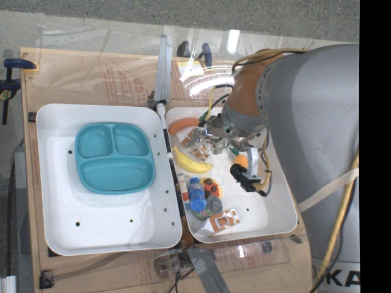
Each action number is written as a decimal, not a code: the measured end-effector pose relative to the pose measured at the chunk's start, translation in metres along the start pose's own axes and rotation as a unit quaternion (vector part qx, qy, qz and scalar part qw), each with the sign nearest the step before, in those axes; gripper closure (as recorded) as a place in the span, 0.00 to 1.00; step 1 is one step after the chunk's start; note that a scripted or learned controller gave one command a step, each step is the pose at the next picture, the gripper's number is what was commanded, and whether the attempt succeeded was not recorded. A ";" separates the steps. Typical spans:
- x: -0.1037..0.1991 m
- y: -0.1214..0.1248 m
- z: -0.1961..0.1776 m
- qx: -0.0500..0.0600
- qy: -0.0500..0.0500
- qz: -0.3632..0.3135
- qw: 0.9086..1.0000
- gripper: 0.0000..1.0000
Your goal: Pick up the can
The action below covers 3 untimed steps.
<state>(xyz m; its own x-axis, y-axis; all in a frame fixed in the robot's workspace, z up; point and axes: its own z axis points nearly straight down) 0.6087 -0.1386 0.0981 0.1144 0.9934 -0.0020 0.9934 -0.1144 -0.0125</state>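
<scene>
Near end of right bin [278,221]: flat printed packet [224,220], then a blue bottle [196,194] among small dark items; no can identifiable in this clutter. Mid-bin: banana [190,161]; gripper [211,138] low over a crumpled wrapper [198,140], finger state cannot be told. Arm [305,115] enters from right, bent down over the bin's far half; teal plate [114,157] in left bin [55,224].

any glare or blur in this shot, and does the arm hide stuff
Camera view: bright glare streaks on the clear sheet behind the right bin; lighting is otherwise even, with soft shadows. The small items beside the banana look soft, too blurred to tell which is the can. The grey arm covers the right bin's far right side.
</scene>
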 end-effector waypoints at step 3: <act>0.146 -0.171 -0.179 -0.004 0.002 0.133 0.991 1.00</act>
<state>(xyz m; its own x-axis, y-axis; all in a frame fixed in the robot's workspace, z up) 0.4580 0.0261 0.2785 0.3726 0.9280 0.0000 0.9280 -0.3726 -0.0036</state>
